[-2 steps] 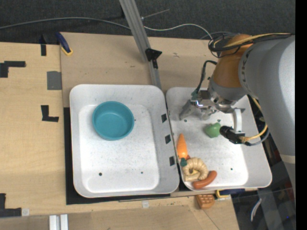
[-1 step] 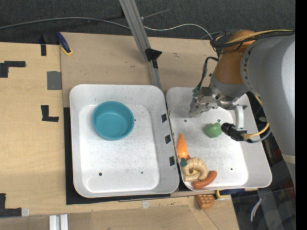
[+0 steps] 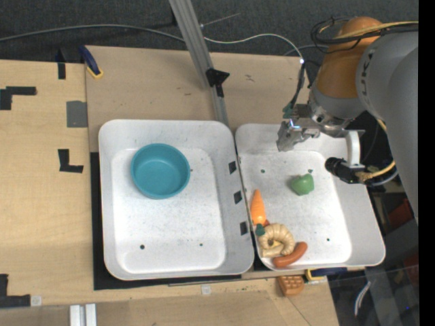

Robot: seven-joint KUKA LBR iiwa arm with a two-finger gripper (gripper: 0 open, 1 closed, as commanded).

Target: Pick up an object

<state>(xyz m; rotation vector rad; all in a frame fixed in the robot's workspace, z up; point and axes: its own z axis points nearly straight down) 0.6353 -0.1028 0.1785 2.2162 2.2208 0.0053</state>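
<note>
Gripper (image 3: pixel 292 138) hanging over the right bin (image 3: pixel 353 246) at its twelve o'clock rim; finger spread cannot be told, nothing seen between them. Best aimed at the green pepper (image 3: pixel 302 184), lying apart at about five o'clock of the tool: centre above, descend straight, close across its narrow side. Counted near to far: one sausage (image 3: pixel 292 254), one pretzel (image 3: pixel 275 238), one carrot (image 3: pixel 258 208), one pepper; one teal bowl (image 3: pixel 160 171) in the left bin (image 3: pixel 170 263)

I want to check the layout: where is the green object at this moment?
In the camera view, the green object lies in the right bin, in its upper middle part, below the gripper and up and to the right of the carrot.
</note>
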